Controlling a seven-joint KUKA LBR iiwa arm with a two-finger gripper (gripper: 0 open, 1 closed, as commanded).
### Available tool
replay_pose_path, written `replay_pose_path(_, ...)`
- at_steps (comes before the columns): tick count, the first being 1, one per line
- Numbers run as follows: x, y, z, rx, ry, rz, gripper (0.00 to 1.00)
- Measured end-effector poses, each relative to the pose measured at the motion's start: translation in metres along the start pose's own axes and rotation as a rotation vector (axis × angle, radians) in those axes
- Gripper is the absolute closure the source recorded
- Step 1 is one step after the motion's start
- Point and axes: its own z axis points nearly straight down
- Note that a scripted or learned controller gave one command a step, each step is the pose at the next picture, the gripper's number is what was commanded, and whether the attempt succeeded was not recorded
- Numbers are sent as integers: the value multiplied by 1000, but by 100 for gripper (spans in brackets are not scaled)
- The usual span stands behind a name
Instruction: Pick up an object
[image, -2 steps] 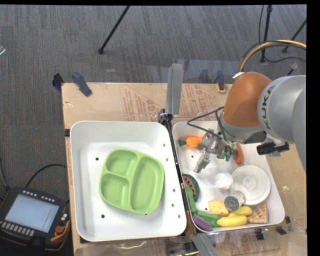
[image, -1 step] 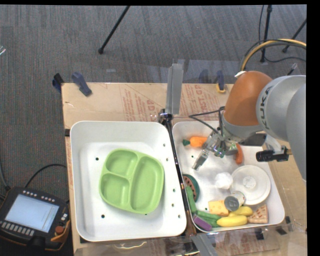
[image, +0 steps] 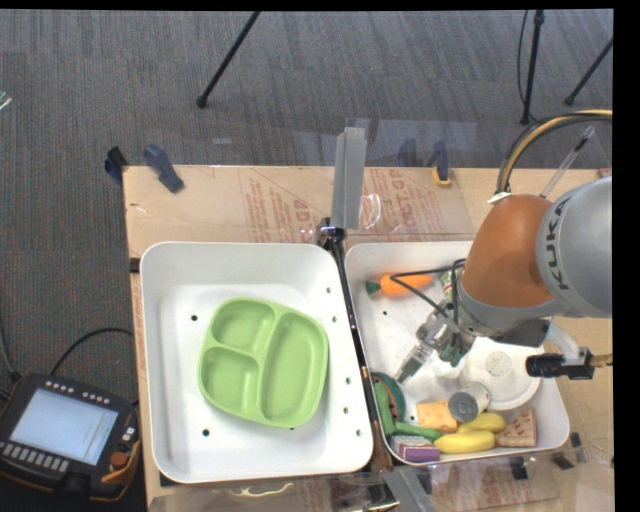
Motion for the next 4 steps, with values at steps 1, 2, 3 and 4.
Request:
replay_pose_path(1,-33,56,0,-2,-1,166,0)
replay_pose_path(2,-55,59,-1,-1,-2,379,0)
replay_pose_path(3,-61,64,-1,-2,-1,476,0)
replay_pose_path(4,-60,66,-2,-4,-3,609,0)
